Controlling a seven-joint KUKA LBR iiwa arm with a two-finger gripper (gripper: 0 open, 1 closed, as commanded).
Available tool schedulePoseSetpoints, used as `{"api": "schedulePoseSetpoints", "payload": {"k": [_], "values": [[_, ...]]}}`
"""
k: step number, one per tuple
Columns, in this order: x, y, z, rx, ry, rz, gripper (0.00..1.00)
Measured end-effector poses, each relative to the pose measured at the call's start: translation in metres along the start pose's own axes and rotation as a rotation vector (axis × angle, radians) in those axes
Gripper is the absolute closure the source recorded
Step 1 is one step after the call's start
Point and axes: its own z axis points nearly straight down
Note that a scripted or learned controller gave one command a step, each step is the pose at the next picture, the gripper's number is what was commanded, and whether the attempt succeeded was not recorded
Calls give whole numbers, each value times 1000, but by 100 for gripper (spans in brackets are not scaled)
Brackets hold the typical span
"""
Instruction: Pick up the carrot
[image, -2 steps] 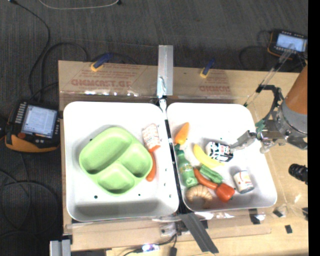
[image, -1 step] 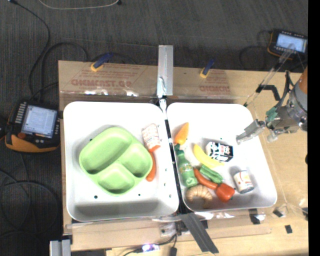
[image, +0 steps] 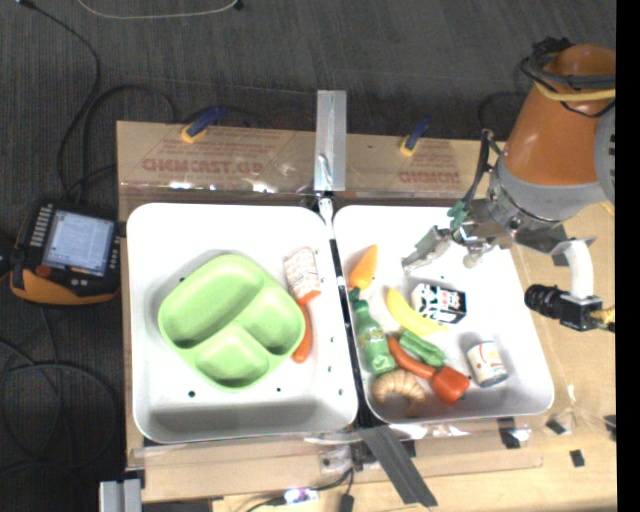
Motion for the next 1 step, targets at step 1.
{"api": "schedulePoseSetpoints", "payload": {"k": [1], "values": [[34, 38, 92, 0, 1, -260, 0]]}}
